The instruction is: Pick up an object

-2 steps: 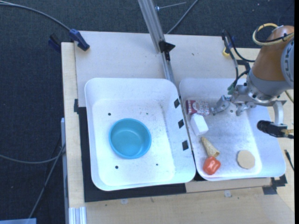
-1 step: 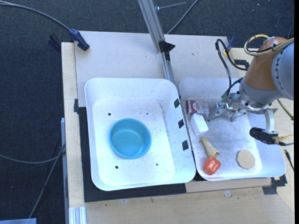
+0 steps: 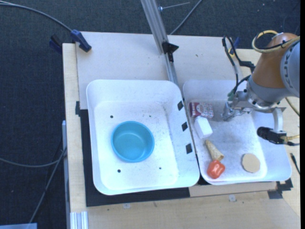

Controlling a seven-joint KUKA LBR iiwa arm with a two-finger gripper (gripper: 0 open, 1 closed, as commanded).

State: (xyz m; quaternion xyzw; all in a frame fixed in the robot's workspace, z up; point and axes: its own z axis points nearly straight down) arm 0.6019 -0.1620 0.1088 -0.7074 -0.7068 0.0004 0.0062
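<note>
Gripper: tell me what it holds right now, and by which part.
Cannot be told. The gripper hangs over the right bin, near the red-and-white packet; nothing shows between its fingers.

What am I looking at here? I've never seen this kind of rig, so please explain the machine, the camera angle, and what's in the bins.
One fixed camera looks down at a slant on a bench with two white bins. The grey-and-orange robot arm reaches in from the right; its gripper hangs over the right bin, holding nothing visible. That bin contains a red-and-white packet, a white block, an ice-cream cone, a red pepper and a tan round cookie. The left bin holds a blue bowl.
</note>
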